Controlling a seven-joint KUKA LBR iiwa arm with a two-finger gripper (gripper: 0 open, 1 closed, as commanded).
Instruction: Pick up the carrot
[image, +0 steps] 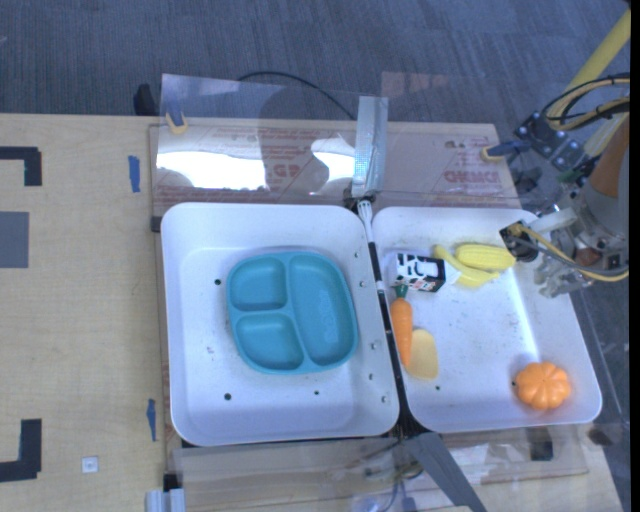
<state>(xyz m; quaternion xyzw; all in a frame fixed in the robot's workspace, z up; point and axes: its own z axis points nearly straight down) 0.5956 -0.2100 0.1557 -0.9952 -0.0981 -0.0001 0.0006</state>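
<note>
The carrot (401, 330) is seen lying in the right bin (480, 400), against its left wall, beside a pale yellow piece (424, 353). The hand (545, 262) is held at the bin's right edge; its grip cannot be told. Nothing is picked up yet. A reach left to the carrot is needed next.

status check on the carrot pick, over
Gripper at right bin's far right edge, nothing held. Carrot by left wall, touching yellow piece.
</note>
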